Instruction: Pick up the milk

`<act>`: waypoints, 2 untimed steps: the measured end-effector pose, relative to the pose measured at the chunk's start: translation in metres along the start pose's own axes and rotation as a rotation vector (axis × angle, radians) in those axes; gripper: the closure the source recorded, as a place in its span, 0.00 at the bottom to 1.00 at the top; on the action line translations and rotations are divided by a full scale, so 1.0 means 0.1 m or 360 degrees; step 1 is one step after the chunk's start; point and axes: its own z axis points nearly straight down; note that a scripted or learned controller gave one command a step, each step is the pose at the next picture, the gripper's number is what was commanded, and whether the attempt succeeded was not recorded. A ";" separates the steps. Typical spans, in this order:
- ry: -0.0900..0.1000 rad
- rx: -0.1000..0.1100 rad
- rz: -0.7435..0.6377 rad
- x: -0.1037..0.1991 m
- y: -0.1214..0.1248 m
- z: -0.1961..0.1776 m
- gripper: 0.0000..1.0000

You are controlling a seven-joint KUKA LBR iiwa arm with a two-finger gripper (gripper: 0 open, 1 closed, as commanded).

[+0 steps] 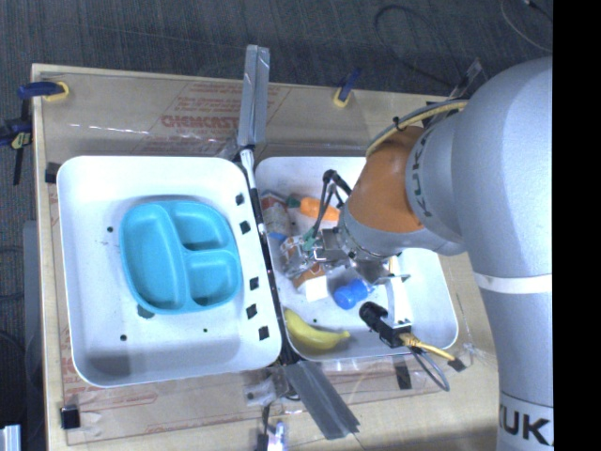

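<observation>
Overhead, the pincer (319,252) hangs low in the right bin (441,322), its grip impossible to tell. Beneath it the milk (315,289), apparently the white carton, lies beside a banana (315,333). Reaching step; closing squarely comes next.

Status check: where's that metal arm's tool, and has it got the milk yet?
Tool down in right bin, among the clutter. Milk not clearly identifiable, no grasp seen. Banana and blue cap close by.

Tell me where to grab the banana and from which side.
Grip the banana across its thick middle, coming straight down from above. It lies flat, and its outer curve sits close to the near wall of the right bin, so a sideways approach looks blocked.
</observation>
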 end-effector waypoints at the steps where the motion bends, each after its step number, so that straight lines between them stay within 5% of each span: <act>1: 0.0003 0.0001 0.0339 0.72 -0.33 -0.93 1.00; 2: 0.0002 -0.0006 -0.0107 0.52 -0.37 -1.69 1.00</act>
